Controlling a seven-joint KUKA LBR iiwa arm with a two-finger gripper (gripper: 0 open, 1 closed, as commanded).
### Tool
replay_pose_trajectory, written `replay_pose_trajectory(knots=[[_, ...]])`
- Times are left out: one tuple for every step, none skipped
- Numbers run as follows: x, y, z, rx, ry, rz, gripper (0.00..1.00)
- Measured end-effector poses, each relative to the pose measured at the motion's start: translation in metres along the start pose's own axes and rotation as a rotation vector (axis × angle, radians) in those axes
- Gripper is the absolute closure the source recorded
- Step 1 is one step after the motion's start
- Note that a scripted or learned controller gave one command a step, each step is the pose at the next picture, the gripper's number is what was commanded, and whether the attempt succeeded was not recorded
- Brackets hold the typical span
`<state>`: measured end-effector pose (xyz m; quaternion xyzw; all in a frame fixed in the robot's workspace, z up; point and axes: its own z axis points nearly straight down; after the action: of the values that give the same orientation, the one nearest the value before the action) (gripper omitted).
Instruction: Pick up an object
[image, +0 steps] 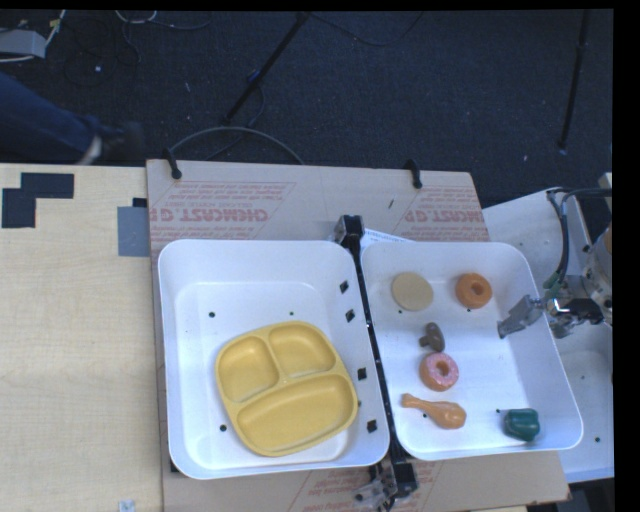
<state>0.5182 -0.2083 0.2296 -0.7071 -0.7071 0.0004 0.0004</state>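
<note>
The right bin (500, 262) holds several small items: a tan round disc (411, 292), an orange donut (474, 291), a small grey-brown lump (432, 337), a pink frosted donut (439, 372), an orange drumstick (436, 410) and a dark green piece (521, 424). My gripper (518, 316) reaches in over the right rim of this bin. It sits to the right of the orange donut and apart from every item, with nothing in it.
The left bin (200, 290) bears a yellow divided plate (287, 386). A black clip strip (364, 330) runs along the seam between the bins. Cardboard (300, 205) lies under both bins, and cables (565, 250) hang by the arm at the right.
</note>
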Motion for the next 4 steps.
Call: replay_pose_trajectory(knots=[[0.005, 0.007, 0.047, 0.005, 0.003, -0.001, 0.00], [-0.003, 0.004, 0.095, 0.006, 0.003, 0.000, 0.00], [-0.002, 0.004, 0.144, 0.002, 0.002, 0.000, 0.00], [-0.003, 0.004, 0.131, 0.001, 0.001, 0.003, 1.00]])
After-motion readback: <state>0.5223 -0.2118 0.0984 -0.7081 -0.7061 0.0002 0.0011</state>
